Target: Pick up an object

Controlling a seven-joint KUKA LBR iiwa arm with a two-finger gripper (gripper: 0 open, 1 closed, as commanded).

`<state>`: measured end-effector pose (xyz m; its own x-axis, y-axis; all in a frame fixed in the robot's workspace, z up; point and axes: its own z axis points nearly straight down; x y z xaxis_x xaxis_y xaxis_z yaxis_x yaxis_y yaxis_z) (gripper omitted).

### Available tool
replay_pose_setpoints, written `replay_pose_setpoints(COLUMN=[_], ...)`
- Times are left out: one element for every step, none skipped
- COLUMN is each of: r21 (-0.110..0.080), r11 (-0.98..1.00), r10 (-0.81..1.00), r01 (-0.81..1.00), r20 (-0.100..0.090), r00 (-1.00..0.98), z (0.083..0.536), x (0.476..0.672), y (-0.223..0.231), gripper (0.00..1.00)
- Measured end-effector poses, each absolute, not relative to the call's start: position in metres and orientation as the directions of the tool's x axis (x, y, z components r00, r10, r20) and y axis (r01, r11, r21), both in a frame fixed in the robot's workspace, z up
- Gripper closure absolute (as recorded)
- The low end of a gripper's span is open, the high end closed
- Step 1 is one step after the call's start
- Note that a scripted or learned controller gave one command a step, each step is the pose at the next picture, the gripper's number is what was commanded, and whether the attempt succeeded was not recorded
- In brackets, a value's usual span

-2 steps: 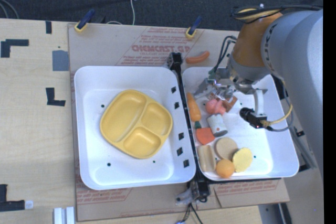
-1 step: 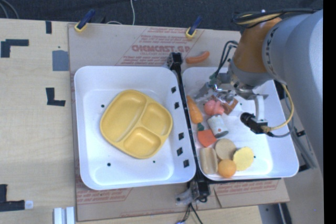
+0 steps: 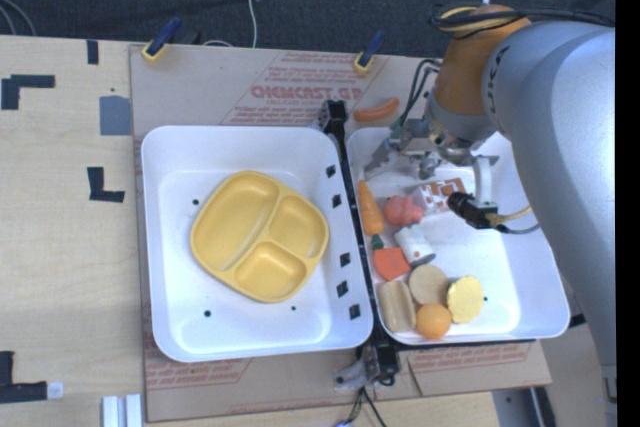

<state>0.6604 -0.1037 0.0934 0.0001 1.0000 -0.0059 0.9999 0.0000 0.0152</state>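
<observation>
Pink toy lies just below the claw; its state I cannot tell.

Bright, even overhead light; a sharp picture with soft, short shadows.

The two white bins are near overexposed, their walls losing detail, and the yellow divided plate throws only a thin shadow along its lower edge. The grey arm carries a broad pale sheen (strongest on its curved side) and shades the right bin beneath it. The dark floor at the top stays dim. Small food pieces look slightly soft and blocky.
</observation>
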Motion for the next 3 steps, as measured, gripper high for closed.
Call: replay_pose_setpoints(r21=[-0.001,-0.002,0.004], r11=[-0.002,-0.001,0.002], r10=[1.000,1.000,1.000], r01=[1.000,1.000,1.000], r20=[-0.003,-0.002,-0.001], r00=[0.002,0.001,-0.002], z=[0.085,0.084,0.097], x=[0.617,0.594,0.597], y=[-0.101,-0.101,-0.099], gripper=[0.00,0.00,1.00])
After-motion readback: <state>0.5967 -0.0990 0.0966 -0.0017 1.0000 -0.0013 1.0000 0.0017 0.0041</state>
